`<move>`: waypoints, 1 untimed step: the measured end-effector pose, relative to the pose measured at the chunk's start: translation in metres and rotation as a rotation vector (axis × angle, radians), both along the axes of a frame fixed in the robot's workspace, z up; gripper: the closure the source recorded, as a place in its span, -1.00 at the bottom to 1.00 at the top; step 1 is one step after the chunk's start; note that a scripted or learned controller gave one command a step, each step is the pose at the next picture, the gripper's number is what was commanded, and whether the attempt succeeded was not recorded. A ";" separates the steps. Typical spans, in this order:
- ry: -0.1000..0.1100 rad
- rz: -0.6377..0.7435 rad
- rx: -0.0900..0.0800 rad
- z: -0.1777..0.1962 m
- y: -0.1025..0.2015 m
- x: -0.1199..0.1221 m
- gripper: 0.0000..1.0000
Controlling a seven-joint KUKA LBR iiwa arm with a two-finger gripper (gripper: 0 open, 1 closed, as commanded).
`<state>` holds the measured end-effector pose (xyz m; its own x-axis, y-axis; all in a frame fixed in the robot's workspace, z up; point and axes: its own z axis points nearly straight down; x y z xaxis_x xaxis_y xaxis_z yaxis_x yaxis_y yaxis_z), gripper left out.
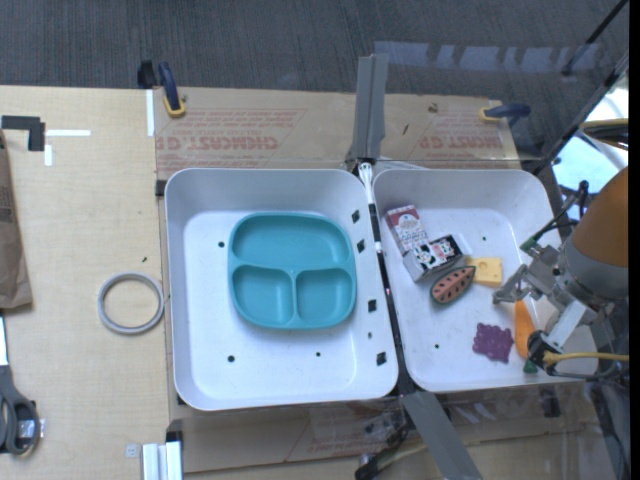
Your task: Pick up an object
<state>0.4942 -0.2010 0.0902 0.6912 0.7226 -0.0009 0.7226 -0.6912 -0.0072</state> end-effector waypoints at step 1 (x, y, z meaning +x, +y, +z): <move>-0.005 0.332 -0.003 0.074 0.036 0.032 -1.00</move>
